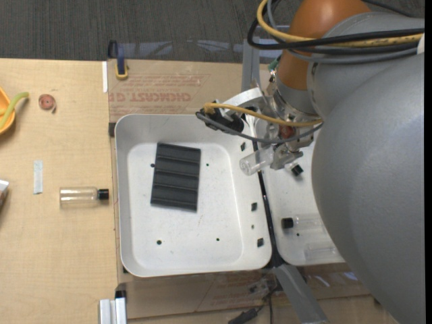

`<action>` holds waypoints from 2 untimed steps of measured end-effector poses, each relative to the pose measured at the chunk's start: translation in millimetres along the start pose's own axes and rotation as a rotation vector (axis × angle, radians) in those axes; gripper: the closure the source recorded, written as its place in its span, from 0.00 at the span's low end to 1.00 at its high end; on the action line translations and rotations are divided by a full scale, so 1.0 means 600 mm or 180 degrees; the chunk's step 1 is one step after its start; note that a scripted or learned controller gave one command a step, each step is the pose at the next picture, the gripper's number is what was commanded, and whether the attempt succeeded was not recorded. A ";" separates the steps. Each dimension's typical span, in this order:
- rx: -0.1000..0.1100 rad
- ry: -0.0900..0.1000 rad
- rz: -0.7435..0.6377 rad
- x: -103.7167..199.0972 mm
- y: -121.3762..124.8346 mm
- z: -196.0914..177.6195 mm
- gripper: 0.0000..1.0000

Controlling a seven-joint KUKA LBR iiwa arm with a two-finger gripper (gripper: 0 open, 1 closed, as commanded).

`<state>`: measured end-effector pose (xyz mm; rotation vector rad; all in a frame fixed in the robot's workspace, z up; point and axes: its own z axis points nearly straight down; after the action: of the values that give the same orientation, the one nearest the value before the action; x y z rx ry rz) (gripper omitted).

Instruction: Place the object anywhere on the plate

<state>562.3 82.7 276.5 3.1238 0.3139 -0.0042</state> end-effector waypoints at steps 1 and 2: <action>0.0000 -0.0009 -0.0867 0.003 -0.178 0.163 1.00; 0.0000 -0.0018 -0.1154 -0.093 -0.266 0.311 1.00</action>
<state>475.6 227.6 89.6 3.0160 0.8721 -0.0133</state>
